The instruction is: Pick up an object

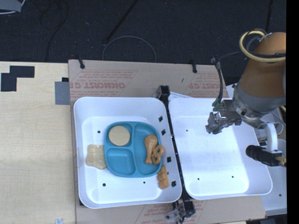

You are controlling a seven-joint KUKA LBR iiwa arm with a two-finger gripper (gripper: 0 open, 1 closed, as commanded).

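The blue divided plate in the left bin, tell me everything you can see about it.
The blue divided plate looks like smooth plastic, rounded, with three compartments. It lies flat on the floor of the left bin, near its middle. A round tan disc sits in its upper left compartment, and a twisted tan piece lies in the right one; the lower left compartment shows bare blue. A pale flat piece lies against its left edge, and a small tan piece lies by its lower right edge.

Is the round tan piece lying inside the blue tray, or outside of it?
Inside. The round tan piece sits in the upper left compartment of the blue tray, with the tray's raised edges around it on all sides.
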